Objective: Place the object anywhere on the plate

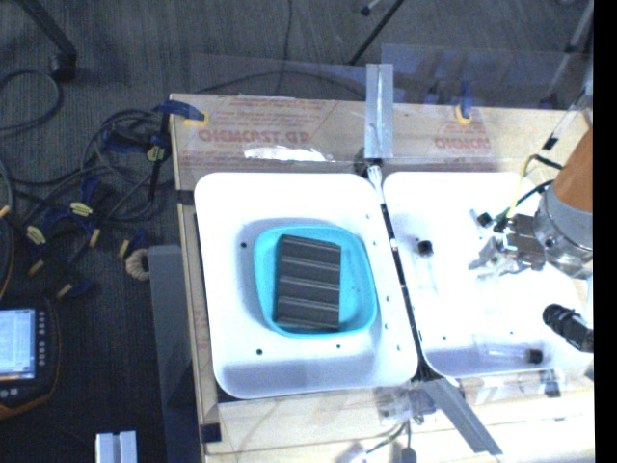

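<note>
A dark grey ribbed rectangular block (308, 282) lies flat on the light blue plate (362, 292), which rests in the left white bin (222, 258). The block sits inside the plate's rim, roughly centred. My gripper (494, 256) hangs over the right white bin (443, 201), near its right side, well away from the block and the plate. Nothing shows in the gripper. The arm's grey wrist and orange band come in from the right edge.
A small black item (424, 248) lies in the right bin near its left wall. A clear tube-like piece (506, 355) lies along that bin's front edge. A metal post (379, 114) stands behind the gap between the bins. Cables lie on the floor at left.
</note>
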`<state>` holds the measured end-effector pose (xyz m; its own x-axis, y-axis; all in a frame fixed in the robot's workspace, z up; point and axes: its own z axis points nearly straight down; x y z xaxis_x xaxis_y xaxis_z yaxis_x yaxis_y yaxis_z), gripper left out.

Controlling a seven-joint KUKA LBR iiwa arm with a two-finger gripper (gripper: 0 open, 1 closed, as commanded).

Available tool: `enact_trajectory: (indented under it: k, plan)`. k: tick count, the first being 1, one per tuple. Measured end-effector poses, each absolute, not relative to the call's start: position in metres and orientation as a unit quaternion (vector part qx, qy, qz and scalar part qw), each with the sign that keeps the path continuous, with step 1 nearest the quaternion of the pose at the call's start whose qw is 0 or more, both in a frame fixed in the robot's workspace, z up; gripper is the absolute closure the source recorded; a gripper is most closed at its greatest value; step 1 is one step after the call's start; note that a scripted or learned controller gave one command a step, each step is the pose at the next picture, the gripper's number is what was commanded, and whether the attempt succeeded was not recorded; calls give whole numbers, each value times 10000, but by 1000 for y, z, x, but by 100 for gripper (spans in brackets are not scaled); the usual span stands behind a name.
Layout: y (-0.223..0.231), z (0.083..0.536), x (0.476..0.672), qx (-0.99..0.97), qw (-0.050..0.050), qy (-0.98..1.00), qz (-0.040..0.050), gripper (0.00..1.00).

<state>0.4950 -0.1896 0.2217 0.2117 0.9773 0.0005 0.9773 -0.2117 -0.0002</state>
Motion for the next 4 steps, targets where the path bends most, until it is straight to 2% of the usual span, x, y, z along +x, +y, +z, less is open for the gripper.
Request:
enact_trajectory:
  k: [1, 2, 3, 4]
  plan:
    - [-190, 222, 495, -7784, 3, -6278, -1, 0]
    - [-211, 366, 555, -7071, -15, -7071, 9, 0]
    - [-225, 290, 495, -7207, -2, -6933, 16, 0]
    - [-213, 435, 492, -7564, -25, -6541, 5, 0]
